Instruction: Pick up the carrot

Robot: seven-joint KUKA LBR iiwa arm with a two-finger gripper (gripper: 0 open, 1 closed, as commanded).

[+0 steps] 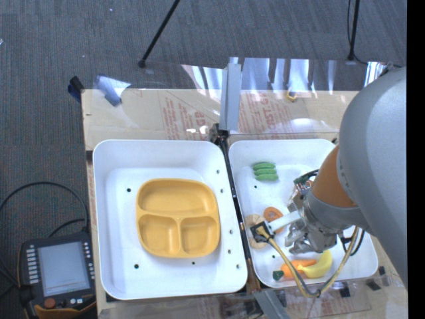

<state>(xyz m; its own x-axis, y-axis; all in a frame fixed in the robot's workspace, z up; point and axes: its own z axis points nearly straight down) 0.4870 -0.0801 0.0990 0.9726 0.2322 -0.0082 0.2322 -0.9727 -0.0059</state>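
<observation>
Carrot point(297, 268) lies at the lower edge of the right bin point(312, 148), touching a banana point(321, 264) on its right. Gripper point(307, 243) hovers just above both, apparently placed for descent; its state cannot be told. The near wall crowds the approach; open floor lies toward the green pods point(265, 171).

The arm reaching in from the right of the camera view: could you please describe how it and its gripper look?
The arm is a bulky, rounded grey shell with an orange band above the wrist. Below sits a grey metallic gripper, with thin cables looping around it and a pale bar ending in a small black block.
</observation>
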